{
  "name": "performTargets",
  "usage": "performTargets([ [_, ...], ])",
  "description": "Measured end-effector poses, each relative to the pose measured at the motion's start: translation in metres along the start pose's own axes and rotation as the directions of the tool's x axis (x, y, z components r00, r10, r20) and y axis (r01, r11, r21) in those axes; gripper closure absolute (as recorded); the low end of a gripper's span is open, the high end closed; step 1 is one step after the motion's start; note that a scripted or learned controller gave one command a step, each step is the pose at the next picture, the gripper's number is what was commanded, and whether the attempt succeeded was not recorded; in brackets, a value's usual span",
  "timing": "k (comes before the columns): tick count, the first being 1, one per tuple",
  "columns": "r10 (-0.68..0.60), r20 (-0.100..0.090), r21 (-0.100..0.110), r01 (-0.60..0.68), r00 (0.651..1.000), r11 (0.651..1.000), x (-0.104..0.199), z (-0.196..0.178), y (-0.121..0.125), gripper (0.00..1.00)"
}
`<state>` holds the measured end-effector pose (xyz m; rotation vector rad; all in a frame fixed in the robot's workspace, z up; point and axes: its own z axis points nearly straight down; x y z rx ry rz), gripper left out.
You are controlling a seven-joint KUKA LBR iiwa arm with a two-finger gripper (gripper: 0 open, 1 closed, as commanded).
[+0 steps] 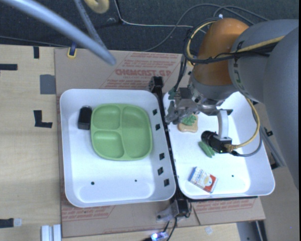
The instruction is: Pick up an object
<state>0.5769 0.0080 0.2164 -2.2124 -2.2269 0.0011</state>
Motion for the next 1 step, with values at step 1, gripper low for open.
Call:
performTargets([
  [1,0.0,0.0,0.001,0.0,1.0,1.0,0.0525,0.0091,-0.007,1.0],
])
